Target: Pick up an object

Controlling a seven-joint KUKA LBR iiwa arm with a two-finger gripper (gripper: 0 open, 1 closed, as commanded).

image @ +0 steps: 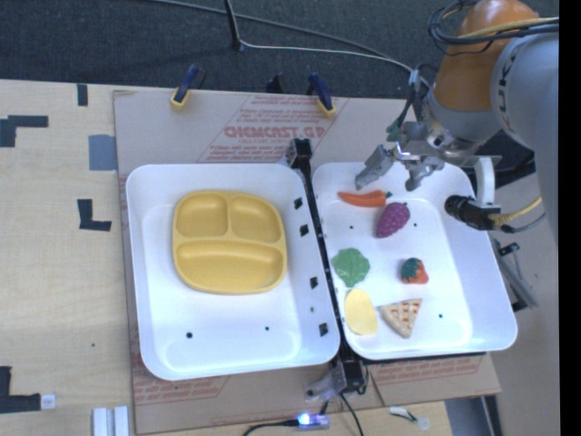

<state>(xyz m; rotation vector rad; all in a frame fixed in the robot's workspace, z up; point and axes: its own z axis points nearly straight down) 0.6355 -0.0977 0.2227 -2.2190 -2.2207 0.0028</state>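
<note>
Hovering over the far end of the right bin, gripper spread wide and holding nothing, with the carrot just below and slightly left of it, long axis running left-right across the bin, purple grapes beside it.

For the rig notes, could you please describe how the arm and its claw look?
The grey, rounded KUKA arm carries an orange band above the wrist, with dark cables looped beside it. Its metal two-finger claw is grey.
</note>
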